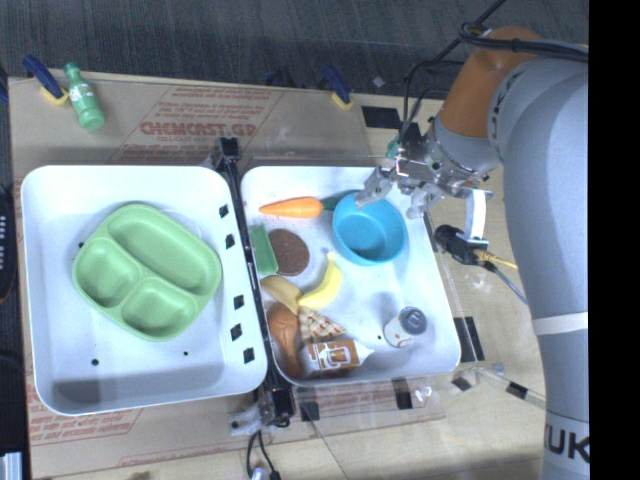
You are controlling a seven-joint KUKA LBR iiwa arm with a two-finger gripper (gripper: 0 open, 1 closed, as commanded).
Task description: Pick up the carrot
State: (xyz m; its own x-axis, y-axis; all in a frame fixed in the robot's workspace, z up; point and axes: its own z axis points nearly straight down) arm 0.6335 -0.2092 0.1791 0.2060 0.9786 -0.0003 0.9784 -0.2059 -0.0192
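The orange carrot (pixel 292 207) lies on its side at the back of the right bin (pixel 436 298), its green end pointing right toward a blue bowl (pixel 370 232). My gripper (pixel 397 194) hangs over the bin's back right corner, just above the far rim of the blue bowl and well right of the carrot. Its fingers (pixel 380 183) stand open with nothing between them.
The right bin also holds a green sponge (pixel 263 250), a brown round disc (pixel 290 251), a banana (pixel 322 286), a bread roll (pixel 283 330), a waffle piece (pixel 322 322), a small jar (pixel 334 356) and a grey cap (pixel 410 321). A green divided plate (pixel 148 270) fills the left bin (pixel 50 368). A green bottle (pixel 85 98) stands behind.
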